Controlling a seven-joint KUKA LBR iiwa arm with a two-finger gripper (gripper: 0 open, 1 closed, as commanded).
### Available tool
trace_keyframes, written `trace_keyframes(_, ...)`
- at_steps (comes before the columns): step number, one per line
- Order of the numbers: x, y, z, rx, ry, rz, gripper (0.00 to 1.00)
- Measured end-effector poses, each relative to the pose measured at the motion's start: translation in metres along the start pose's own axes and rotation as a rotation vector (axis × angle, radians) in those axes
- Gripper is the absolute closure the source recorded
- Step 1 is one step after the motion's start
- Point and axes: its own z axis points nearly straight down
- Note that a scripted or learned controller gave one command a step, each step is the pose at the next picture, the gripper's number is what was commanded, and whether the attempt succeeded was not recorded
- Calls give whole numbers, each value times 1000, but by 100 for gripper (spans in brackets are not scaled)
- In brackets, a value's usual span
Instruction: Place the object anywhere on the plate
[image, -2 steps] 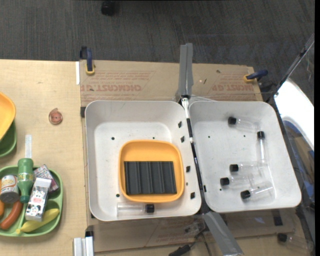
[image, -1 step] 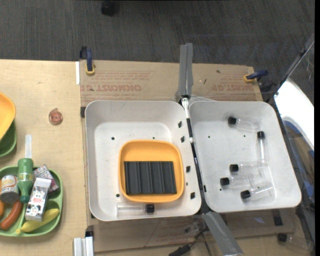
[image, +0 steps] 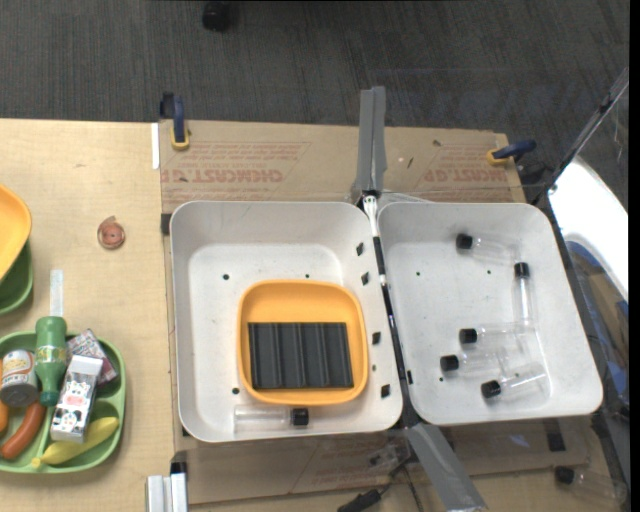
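Presently on bench: two white bins side by side on a cardboard sheet, left bin and right bin, touching along their inner edges.
Plate: orange plate, lying flat at the centre of the left bin, slightly toward 6 o'clock.
Task object: black ribbed block, lying flat on the plate and covering most of its floor, with the rim bare all round.
Loose vial: clear capped vial on its side at 6 o'clock of the plate, just beside its rim, against the bin wall.
Right bin contents: five clear black-capped vials, one at 12 o'clock, one at 3 o'clock, and three near 6 o'clock.
Surroundings: green tray of toy food at 8 o'clock of the left bin, well apart from it.
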Motion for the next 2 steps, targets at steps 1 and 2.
trace_keyframes(1, 0, 0, 0, 0, 0, 0, 0)
trace_keyframes(2, -2, 0, -8, 0, -2, 0, 100)
